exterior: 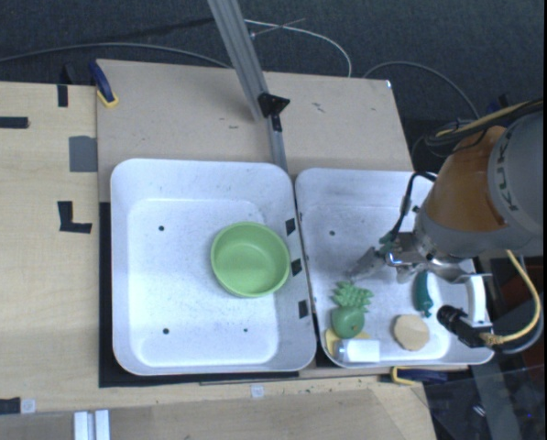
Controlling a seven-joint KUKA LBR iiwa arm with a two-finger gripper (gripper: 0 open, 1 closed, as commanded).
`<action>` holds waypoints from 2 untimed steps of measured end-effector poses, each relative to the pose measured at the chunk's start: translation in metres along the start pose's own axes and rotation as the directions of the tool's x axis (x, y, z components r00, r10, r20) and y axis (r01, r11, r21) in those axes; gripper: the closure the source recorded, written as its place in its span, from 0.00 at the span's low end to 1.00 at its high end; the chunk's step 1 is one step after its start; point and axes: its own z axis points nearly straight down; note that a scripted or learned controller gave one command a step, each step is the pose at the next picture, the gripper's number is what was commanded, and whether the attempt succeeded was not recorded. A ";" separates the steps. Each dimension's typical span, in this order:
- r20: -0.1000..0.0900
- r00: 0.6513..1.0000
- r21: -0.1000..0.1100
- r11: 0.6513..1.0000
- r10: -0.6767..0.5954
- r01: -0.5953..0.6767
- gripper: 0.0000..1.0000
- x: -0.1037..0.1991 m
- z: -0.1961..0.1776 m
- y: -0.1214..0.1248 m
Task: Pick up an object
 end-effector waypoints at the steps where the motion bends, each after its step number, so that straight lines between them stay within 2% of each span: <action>1: 0.003 1.000 -0.008 1.000 0.001 -0.001 0.00 0.000 0.035 0.000; 2: 0.000 1.000 -0.005 1.000 0.000 0.000 1.00 0.001 0.024 0.000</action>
